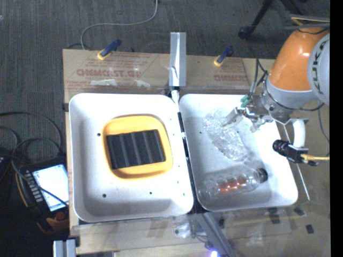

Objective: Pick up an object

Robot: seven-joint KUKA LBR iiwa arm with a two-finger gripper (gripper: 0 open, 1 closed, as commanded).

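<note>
A crumpled clear plastic wrapper (225, 135) lies in the middle of the right bin (278, 197). A clear plastic bottle (233, 183) lies on its side near that bin's front wall. A yellow tray-like object with a black ribbed insert (136, 146) rests in the left bin (86, 197). My gripper (245, 119) hovers over the right bin's far right part, just right of the wrapper's upper end. Its fingers are spread apart, with nothing seen between them.
The arm's orange band (295, 58) and grey wrist (292, 98) overhang the right bin's far right corner. A metal divider post (177, 63) stands behind the seam between the bins. A black cable fitting (284, 148) sticks out by the right wall.
</note>
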